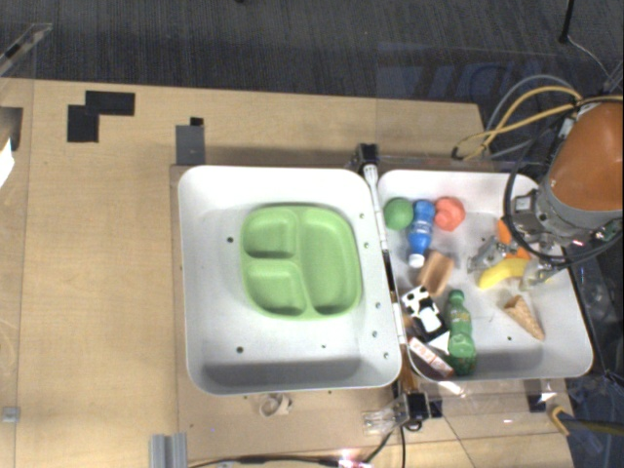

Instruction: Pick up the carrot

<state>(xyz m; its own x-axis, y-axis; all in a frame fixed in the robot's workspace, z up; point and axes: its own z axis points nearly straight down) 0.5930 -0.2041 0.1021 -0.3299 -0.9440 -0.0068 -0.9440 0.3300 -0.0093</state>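
The carrot [504, 230] shows as a small orange piece in the right bin [561, 354], partly hidden under the arm's wrist. My gripper [509, 264] hangs low over the bin just in front of the carrot. Its fingers [485, 257] stand apart, open, on either side of a yellow banana [497, 274]. Nothing is lifted off the bin floor.
A green ball [398, 213], blue bottle [421, 226] and red ball [448, 213] sit at the right bin's back. A waffle cone [525, 316], green bottle [460, 334], toy cow [421, 303] and brown roll [437, 271] lie nearer the front. The left bin [210, 261] holds a green divided plate [297, 261].
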